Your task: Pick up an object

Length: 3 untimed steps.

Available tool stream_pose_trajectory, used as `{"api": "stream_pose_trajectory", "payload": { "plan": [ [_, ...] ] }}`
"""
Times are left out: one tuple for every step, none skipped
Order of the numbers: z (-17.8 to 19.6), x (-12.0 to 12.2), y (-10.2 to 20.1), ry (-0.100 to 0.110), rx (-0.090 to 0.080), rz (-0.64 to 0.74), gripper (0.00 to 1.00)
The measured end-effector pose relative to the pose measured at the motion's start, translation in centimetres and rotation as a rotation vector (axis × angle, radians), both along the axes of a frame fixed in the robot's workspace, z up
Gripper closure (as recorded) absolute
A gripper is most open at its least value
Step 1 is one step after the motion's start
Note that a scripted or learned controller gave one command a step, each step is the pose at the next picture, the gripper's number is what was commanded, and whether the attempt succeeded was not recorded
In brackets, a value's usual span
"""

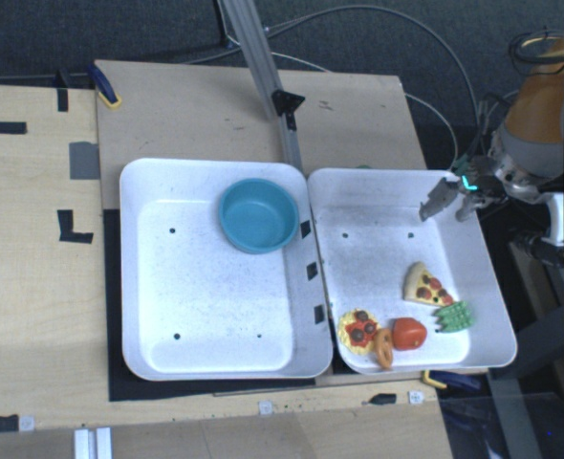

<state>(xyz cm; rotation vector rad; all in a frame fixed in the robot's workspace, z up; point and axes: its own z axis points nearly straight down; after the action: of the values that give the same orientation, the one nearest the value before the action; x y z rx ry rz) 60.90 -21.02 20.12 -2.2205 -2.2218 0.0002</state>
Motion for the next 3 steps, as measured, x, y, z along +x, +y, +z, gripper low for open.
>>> {"api": "stream_pose_trajectory", "payload": {
  "plan": [
    [0.0, 0.0, 0.0, 0.000, 0.000, 0.000, 0.00],
    [-5.8, -1.0, 0.2, 0.005, 0.001, 0.000, 0.00],
    [-11.1, -1.1, 0.3, 0.004, 0.001, 0.000, 0.00]
  ]
}}
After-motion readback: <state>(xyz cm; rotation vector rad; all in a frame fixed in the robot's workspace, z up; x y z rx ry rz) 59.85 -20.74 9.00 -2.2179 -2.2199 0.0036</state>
